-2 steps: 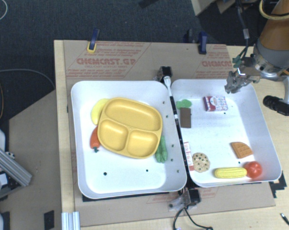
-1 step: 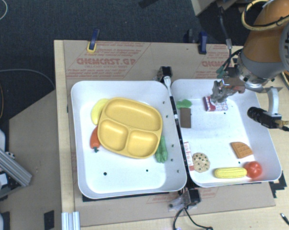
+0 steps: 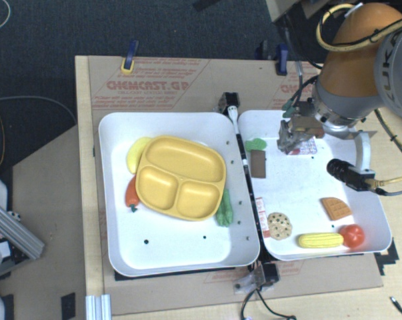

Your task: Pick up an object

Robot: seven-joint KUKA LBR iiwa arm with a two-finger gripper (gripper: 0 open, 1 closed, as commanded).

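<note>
My gripper (image 3: 292, 143) hangs low over the back part of the right bin (image 3: 281, 181), beside a small red and white item (image 3: 310, 147). Left of it lie a green piece (image 3: 256, 144) and a brown bar (image 3: 258, 164). Toward the front of that bin sit a cookie (image 3: 279, 225), a corn cob (image 3: 321, 241), a red tomato (image 3: 352, 235) and an orange cracker (image 3: 335, 208). Nothing shows between the fingers.
The left bin (image 3: 121, 232) holds a yellow divided plate (image 3: 181, 177), with a banana (image 3: 137, 153), a red pepper (image 3: 132, 195) and a green vegetable (image 3: 225, 209) partly under its edges. A black cylinder (image 3: 347, 172) juts from the arm over the right bin.
</note>
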